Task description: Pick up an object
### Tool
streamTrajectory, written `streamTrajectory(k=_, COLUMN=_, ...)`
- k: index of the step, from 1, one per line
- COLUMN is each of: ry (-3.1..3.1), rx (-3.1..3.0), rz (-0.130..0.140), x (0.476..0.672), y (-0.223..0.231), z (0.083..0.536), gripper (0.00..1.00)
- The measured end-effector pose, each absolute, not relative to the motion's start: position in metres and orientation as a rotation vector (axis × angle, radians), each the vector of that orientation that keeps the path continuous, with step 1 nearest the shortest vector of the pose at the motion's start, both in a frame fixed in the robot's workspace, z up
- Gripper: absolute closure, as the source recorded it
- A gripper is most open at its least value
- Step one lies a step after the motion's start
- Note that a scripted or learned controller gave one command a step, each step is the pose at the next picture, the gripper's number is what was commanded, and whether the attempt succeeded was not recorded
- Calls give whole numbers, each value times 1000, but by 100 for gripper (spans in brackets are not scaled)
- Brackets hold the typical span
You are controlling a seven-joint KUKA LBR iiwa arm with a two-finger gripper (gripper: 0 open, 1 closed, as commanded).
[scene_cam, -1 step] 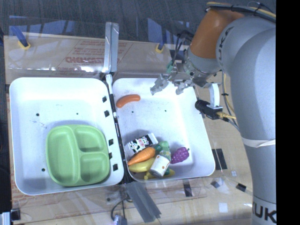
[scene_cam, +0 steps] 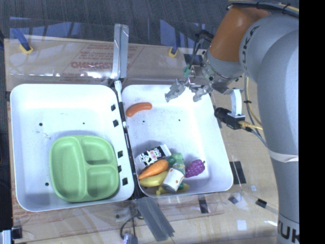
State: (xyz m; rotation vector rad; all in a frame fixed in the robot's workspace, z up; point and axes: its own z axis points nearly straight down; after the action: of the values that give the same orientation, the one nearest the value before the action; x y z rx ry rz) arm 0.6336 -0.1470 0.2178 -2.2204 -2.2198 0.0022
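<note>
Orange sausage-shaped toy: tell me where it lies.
The orange sausage-shaped toy lies alone in the right white bin, near its far-left corner beside the divider, apart from the toy pile at the near edge.

sausage (scene_cam: 138,108): orange-red, lying flat and alone on the floor of my right bin, near its upper left corner.
carrot (scene_cam: 153,169): orange, lying at a slant atop the pile at the bin's near edge.
banana (scene_cam: 155,181): yellow, under the carrot.
carton (scene_cam: 155,155): black and white, just behind the carrot.
bottle (scene_cam: 174,175): green with a white label, possibly tipped over.
grapes (scene_cam: 195,168): purple bunch, right of the bottle.
</note>
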Motion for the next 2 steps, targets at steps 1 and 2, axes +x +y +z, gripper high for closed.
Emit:
streamTrajectory(k=1, ry=-2465, rx=-1944, rz=3, x=634, y=-130, z=90, gripper=0)
streamTrajectory(k=2, ry=-2578, rx=-1796, rz=1, x=657, y=-126, z=107, gripper=0)
